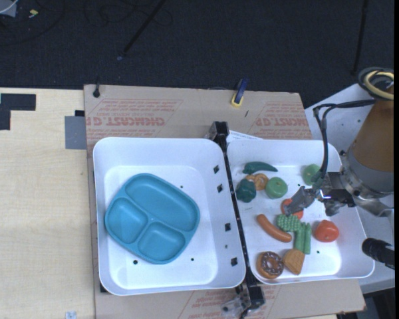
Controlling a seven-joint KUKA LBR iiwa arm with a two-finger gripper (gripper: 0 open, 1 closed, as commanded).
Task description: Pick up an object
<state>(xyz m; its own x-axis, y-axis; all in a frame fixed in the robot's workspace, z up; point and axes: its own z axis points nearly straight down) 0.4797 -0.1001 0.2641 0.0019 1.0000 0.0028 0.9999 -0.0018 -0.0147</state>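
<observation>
My gripper (316, 203) hangs low over the right bin (349, 261), near its right side. It is open, and I see only white bin floor between its fingers. Its left finger (299, 201) is just above a small red piece (290, 209). A red tomato (326, 231) lies just below the gripper. A bumpy green vegetable (289, 222) and a long green one (304, 238) lie below and to its left. A pale green ball (311, 173) sits just above it.
The right bin also holds an orange sausage (272, 228), a donut (271, 264), an orange wedge (294, 261), a green ball (276, 187), a dark teal ball (245, 191) and a dark green pepper (259, 167). A blue divided plate (153, 216) lies in the left bin (120, 153).
</observation>
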